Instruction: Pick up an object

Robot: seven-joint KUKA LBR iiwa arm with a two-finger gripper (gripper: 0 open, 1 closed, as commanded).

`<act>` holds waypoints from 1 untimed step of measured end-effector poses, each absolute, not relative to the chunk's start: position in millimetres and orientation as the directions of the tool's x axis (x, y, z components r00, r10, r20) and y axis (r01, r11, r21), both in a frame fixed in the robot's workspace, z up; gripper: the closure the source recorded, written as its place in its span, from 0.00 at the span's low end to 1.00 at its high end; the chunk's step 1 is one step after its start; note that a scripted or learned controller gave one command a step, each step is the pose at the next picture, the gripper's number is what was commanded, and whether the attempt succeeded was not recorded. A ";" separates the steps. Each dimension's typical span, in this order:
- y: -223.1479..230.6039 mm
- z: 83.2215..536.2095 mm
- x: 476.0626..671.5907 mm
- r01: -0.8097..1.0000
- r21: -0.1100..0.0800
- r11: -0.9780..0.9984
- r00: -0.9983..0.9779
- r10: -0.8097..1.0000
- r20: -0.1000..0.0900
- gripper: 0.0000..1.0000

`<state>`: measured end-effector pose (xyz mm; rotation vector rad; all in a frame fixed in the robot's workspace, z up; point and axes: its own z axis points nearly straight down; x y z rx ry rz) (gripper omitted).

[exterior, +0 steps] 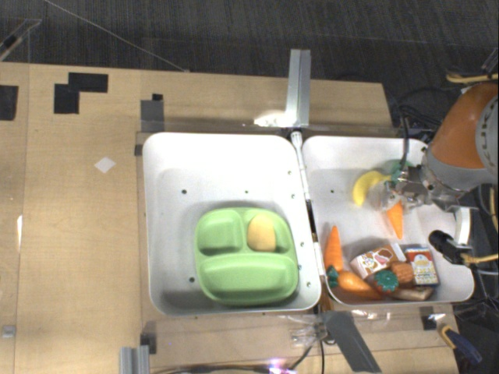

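Two shallow white bins sit side by side; my gripper (pixel 399 192) hangs over the right bin (pixel 343 158), an orange carrot-shaped piece (pixel 396 219) pointing down from between my fingers, which are closed on its top. Just beside it to the left lies a yellow banana-like toy (pixel 366 186), and nearer the front wall lie a long orange carrot (pixel 334 248), small printed boxes (pixel 373 262) and a brown lump (pixel 402 273). Left bin (pixel 168 178): a green divided plastic tray (pixel 234 275) bearing a yellow rounded fruit (pixel 263 232).
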<state>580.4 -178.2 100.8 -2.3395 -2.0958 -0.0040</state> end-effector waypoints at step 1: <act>-133.9 207.6 616.2 0.997 0.001 -0.079 0.079 0.997 -0.001 1.00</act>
